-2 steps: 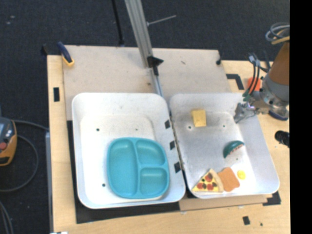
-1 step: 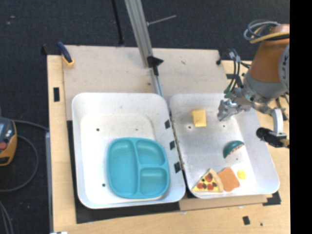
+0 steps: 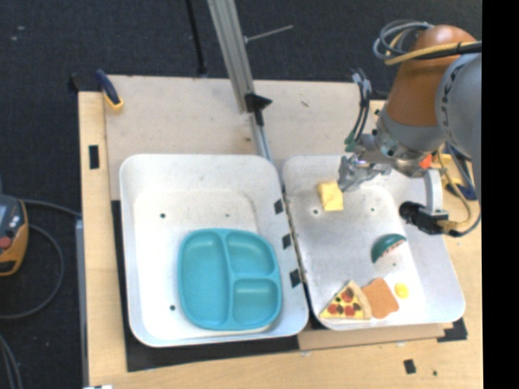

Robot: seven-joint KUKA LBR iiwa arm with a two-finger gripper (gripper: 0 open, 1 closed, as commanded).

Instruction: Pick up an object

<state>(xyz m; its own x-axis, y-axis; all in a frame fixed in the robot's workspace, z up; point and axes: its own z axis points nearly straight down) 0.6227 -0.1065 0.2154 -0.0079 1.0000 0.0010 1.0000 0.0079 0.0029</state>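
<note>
Yellow block: small, pale yellow, wedge-like, lying flat in the right bin toward its 11 o'clock corner. It looks light and rigid, possibly slick; you'd best pinch it across its short flat sides. Gripper sits just beside it at 1 o'clock; grip state cannot be told. Pizza slice and other toys lie at 5 o'clock, well apart.
</note>
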